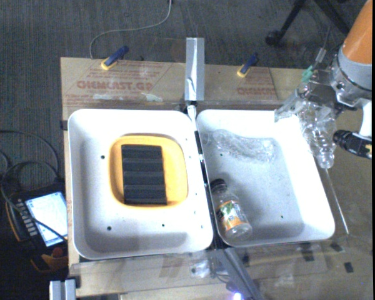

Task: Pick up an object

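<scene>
My gripper (314,100) hangs over the back right corner of the right bin (281,230). It is shut on a crumpled clear plastic package (319,136), which dangles from it across the bin's right rim, off the floor. A small clear bottle (230,214) with a black cap and an orange label lies at the front left of the right bin. A sheet of crumpled clear film (240,144) lies near that bin's back wall. In the left bin (87,230) a yellow tray-like object with a black ridged insert (147,171) lies flat.
A metal post (194,67) stands behind the divider between the bins. Two blue and yellow clamps (114,57) (248,63) hold the cardboard at the back. A tablet and cables (44,214) lie left of the bench.
</scene>
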`<control>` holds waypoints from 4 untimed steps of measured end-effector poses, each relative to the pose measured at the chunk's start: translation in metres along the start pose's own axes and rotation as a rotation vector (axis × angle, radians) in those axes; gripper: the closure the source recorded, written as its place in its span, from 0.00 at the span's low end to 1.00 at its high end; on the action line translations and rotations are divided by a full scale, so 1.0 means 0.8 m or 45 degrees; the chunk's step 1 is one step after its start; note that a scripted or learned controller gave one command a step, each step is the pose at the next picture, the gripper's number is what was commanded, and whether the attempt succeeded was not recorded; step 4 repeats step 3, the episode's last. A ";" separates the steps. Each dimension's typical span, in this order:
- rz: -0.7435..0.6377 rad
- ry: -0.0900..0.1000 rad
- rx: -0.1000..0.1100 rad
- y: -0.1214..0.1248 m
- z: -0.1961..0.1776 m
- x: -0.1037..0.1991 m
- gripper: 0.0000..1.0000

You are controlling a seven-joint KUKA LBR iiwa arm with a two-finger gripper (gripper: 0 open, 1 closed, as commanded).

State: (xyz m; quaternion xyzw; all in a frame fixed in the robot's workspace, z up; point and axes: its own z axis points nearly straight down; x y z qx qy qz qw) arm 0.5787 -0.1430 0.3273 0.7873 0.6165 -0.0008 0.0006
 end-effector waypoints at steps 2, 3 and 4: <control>0.315 0.000 0.000 -0.031 -0.053 -0.078 0.00; 0.518 0.000 0.007 -0.002 0.127 -0.038 0.00; 0.518 0.000 0.007 -0.002 0.127 -0.038 0.00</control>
